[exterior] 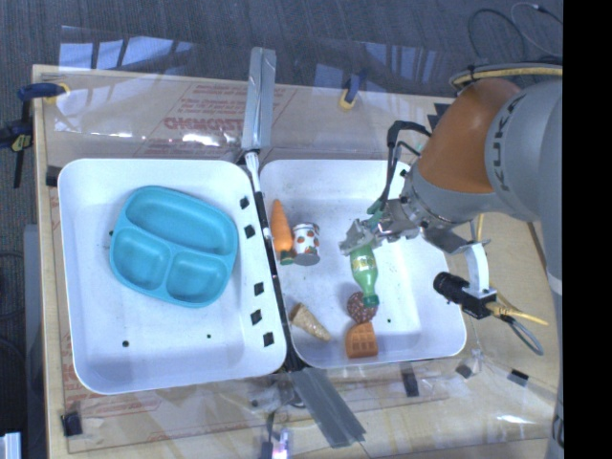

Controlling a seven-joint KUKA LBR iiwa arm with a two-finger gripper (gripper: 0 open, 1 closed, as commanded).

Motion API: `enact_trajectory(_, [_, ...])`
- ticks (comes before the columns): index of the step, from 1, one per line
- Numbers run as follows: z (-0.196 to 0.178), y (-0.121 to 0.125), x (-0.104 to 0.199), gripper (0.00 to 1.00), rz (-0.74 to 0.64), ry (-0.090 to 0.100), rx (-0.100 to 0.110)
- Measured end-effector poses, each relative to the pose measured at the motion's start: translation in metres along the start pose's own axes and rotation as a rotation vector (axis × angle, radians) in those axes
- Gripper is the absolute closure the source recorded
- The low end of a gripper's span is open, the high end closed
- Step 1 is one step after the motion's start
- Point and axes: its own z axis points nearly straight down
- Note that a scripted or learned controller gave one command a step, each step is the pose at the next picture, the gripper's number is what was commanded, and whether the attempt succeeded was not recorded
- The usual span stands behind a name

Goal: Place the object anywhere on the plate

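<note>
Now, gripper (361, 241) seen low in right bin (421, 325), just above green bottle (364, 273); top of bottle met at fingers, spread of fingers cannot be told. Blue plate (173, 245) set in left bin (143, 361). Carrot (280, 228) laid beside divider.

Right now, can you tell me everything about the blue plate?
The blue plate is a smooth, plastic-looking dish in light turquoise, rounded at the corners and split into three compartments: one long one at the back, two smaller ones at the front. It lies flat, turned a bit askew, on the floor of the left white bin. No toy rests on it.
</note>
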Motion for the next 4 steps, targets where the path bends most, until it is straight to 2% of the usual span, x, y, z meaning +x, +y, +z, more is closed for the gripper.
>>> enact_trajectory(1, [0.017, 0.046, 0.05, 1.0, 0.004, 0.001, 0.003])
enact_trajectory(2, [0.002, 0.118, 0.118, 1.0, -0.041, 0.001, 0.002])
enact_trajectory(3, [0.002, 0.118, 0.117, 0.0, -0.04, 0.001, 0.002])
enact_trajectory(4, [-0.007, 0.119, 0.119, 1.0, -0.049, 0.0, 0.005])
